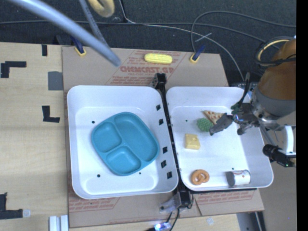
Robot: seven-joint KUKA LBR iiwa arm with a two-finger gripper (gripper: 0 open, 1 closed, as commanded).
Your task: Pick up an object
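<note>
The right bin (255, 155) holds several small items: a green piece (204, 124), a tan wedge (211, 115) touching it, a yellow block (192, 141), a brown pretzel (199, 177) and a grey and white can (238, 177) lying on its side. My gripper (232, 125) hangs over the bin's upper right part, just right of the green piece. Its dark fingers are spread open and nothing sits between them. The left fingertip (219, 125) comes close to the green piece.
A blue divided plate (125, 142) lies in the left bin (77, 129). A yellow corn-like item (158, 58) rests on the cardboard behind the bins. Cables run along the back. A black divider (166, 129) separates the bins.
</note>
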